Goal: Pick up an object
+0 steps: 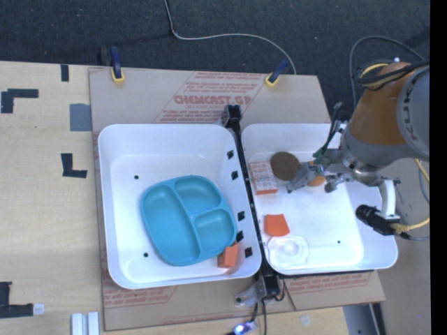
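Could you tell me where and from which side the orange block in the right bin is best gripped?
Grip the orange block across its two opposite flat sides, coming straight down from above. It lies flat on the right bin floor with bare floor all around, so the fingers probably fit.

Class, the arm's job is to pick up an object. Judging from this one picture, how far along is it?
Done: the arm has reached into the right bin, its hand low beside the brown round object. In hand: a small orange thing sits at the hand, but whether it is gripped cannot be told. Left: a clear grasp and lift. The orange square lies flat, and the blue tray rests in the left bin.
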Robot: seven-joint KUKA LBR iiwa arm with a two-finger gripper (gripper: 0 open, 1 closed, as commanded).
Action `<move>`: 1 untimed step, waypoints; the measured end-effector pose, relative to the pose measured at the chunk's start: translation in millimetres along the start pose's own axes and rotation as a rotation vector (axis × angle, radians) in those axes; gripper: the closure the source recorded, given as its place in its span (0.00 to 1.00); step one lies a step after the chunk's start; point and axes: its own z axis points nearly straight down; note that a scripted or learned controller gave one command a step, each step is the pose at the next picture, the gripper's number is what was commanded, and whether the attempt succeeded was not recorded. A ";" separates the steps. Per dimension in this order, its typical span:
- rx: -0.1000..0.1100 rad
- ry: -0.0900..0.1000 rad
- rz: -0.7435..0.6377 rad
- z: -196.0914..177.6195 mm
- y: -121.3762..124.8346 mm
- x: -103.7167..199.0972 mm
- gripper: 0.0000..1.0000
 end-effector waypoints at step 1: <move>0.001 0.000 -0.001 62.8 1.8 6.8 0.00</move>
